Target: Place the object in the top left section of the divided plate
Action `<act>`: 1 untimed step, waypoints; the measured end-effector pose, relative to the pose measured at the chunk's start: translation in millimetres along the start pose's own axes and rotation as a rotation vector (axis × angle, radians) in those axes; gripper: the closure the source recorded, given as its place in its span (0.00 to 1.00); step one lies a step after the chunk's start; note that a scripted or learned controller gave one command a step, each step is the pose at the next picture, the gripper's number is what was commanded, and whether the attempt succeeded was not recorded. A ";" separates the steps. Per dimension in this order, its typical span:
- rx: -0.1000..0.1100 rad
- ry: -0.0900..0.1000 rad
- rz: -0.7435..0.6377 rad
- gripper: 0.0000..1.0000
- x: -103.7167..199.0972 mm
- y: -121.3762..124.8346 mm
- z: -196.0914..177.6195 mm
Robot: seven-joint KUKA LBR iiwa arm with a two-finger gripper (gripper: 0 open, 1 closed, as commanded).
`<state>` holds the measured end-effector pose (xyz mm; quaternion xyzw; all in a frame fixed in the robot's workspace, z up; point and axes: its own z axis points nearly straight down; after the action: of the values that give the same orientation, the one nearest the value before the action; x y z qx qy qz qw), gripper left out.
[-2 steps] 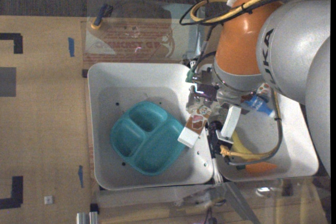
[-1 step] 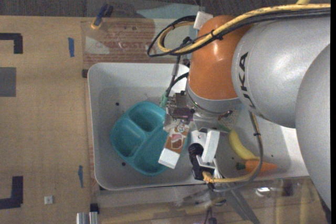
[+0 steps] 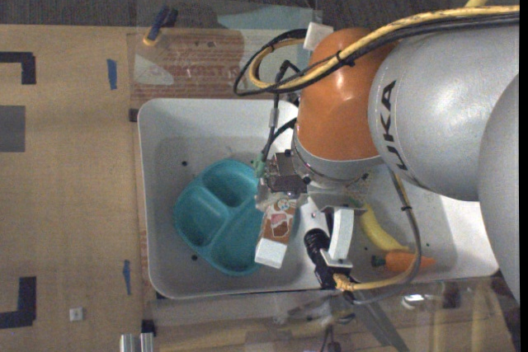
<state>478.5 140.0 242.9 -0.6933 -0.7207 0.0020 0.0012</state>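
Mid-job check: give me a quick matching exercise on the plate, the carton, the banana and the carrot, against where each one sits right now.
Things:
1. teal divided plate
2. brown-and-white carton
3. banana
4. carrot

Places:
A. at the bin's near edge, right of the wrist
B. on the bin floor, left of the arm
C. over the plate's right rim, under the wrist
D. just above the carrot

Pairs: 1-B, 2-C, 3-D, 4-A

Teal divided plastic plate (image 3: 216, 214) — smooth, matt; shallow white plastic bin (image 3: 165, 128) — smooth; grey arm shell (image 3: 437, 103) glossy; bench top (image 3: 66, 177) matt wood.
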 end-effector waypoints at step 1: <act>0.000 0.001 -0.208 1.00 5.6 18.3 35.5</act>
<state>496.5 146.2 207.3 -0.6147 -0.7888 0.0015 0.0015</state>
